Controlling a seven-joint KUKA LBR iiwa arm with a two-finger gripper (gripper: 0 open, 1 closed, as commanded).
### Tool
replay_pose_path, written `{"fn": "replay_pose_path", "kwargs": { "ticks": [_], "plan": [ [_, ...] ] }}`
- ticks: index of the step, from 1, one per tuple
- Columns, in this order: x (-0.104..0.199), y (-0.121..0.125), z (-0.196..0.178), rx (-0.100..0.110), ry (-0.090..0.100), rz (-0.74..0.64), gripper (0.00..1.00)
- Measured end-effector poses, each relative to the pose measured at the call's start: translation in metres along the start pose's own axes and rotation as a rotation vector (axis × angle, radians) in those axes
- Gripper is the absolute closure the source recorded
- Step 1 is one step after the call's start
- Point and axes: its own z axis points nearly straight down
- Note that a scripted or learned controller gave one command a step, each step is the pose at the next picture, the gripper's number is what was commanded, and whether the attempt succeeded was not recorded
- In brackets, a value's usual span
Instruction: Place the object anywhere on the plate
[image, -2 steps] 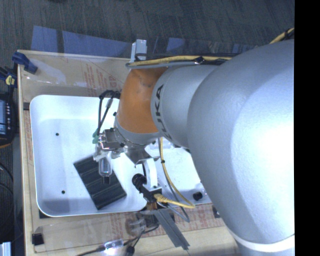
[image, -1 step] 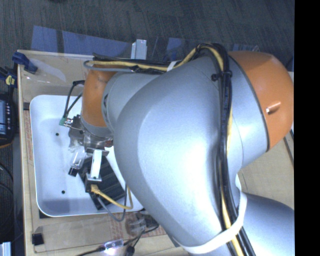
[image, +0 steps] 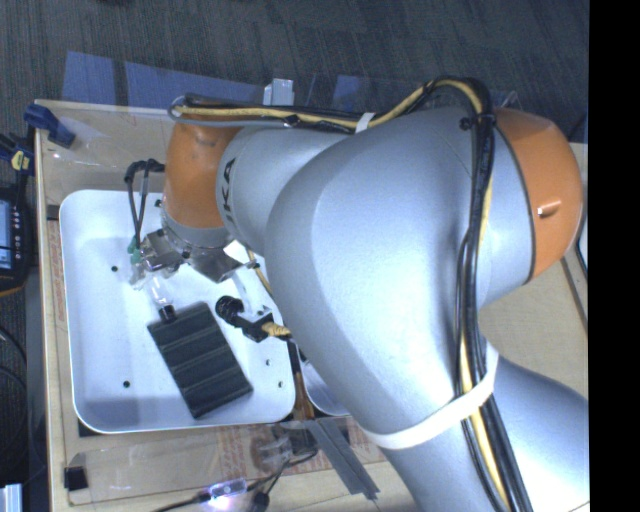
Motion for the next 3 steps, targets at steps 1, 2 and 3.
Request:
{"fn": "replay_pose_path", "kwargs": {
  "ticks": [1,2,3],
  "plan": [
    [0.011,0.041,0.001,0.001,0.000,0.263,1.00],
    [0.059,0.068,-0.092,-0.001,0.001,0.224,1.00],
    [0.061,0.057,-0.154,-0.001,0.001,0.153,1.00]
  ]
}}
